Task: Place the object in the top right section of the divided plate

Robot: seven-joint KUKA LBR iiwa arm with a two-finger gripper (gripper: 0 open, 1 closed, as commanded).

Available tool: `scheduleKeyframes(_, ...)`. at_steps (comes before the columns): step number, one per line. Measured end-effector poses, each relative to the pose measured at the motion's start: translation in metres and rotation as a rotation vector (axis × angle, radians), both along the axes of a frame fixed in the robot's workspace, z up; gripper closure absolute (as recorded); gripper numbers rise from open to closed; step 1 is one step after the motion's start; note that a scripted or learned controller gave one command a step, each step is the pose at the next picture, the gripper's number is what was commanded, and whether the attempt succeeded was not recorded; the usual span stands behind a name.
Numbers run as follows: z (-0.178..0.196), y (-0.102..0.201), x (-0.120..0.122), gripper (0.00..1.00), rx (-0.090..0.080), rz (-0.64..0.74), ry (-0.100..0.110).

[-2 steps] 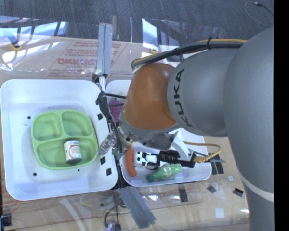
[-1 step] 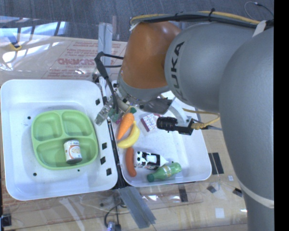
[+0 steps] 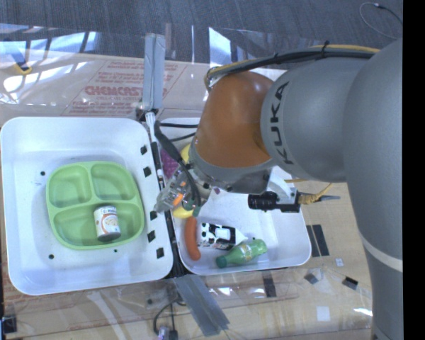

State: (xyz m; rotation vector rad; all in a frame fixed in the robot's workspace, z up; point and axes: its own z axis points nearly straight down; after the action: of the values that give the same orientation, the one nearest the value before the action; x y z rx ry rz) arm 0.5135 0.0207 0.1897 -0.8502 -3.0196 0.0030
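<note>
Wooden table (image 3: 326, 261) carrying two white bins, left bin (image 3: 21, 190) holding green divided plate (image 3: 64, 183), small can (image 3: 107, 222) upright in plate's lower section, hand (image 3: 176, 197) low over right bin's (image 3: 297, 243) left edge, grip state unclear, orange carrot (image 3: 191, 236), green bottle (image 3: 242, 253) lower centre.

Plate (image 3: 62, 190) green; bottle (image 3: 241, 253) green; sausage (image 3: 191, 237) orange; bins (image 3: 28, 147) white.
</note>
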Motion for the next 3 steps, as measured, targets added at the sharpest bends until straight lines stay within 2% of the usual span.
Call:
scheduleKeyframes(1,0.000,0.015,-0.036,1.00,0.001,0.135,0.000)
scheduleKeyframes(2,0.050,0.016,-0.021,1.00,0.000,0.050,-0.003)
scheduleKeyframes(3,0.000,-0.069,-0.036,1.00,0.000,-0.009,-0.003)
